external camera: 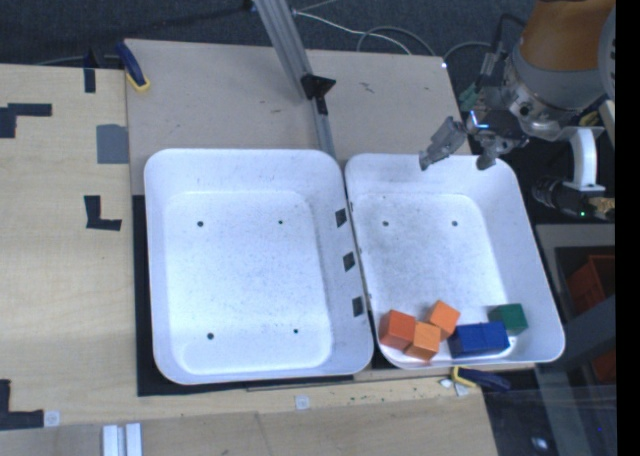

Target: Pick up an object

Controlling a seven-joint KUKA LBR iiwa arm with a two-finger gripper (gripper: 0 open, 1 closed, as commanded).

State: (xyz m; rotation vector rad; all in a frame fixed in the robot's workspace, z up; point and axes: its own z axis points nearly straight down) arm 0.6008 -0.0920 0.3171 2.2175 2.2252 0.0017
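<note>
My gripper (462,152) hangs above the far edge of the right bin (440,234), open, with nothing between its fingers. At the near edge of that bin lie three orange blocks (400,327) (444,317) (426,340), a blue block (479,340) and a green block (511,318), clustered together. They are far from the gripper, toward the front of the bin.
The left bin (245,264) lies beside the right one. A slanted metal rod (285,34) rises behind the bins. A blue and yellow clamp (132,66) sits at the board's far left corner, another (478,379) at the front of the right bin.
</note>
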